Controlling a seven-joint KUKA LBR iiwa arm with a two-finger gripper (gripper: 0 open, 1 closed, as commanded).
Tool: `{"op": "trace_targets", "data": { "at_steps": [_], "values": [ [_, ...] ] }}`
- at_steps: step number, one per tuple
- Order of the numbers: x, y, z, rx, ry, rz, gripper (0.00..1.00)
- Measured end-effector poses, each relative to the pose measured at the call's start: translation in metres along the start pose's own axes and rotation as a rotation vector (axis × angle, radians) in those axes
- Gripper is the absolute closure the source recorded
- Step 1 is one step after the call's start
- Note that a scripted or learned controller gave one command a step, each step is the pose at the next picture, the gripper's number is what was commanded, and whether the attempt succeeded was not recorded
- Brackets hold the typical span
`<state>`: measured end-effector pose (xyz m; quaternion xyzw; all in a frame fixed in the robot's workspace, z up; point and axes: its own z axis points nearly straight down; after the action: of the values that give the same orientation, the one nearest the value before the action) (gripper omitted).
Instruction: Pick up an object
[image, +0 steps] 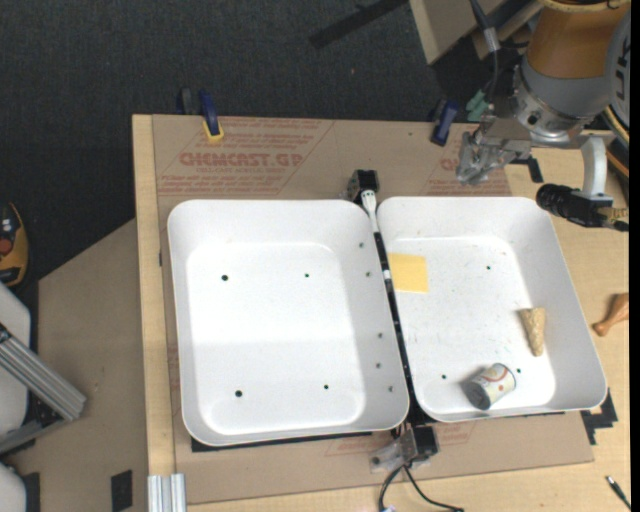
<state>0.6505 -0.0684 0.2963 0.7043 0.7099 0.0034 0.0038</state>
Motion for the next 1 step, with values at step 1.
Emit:
{"op": "trace_targets", "data": {
  "at_steps": [1],
  "values": [
    [0.0558, 0.0119, -0.0117, 0.005, 0.001, 0.002, 1.00]
  ]
}}
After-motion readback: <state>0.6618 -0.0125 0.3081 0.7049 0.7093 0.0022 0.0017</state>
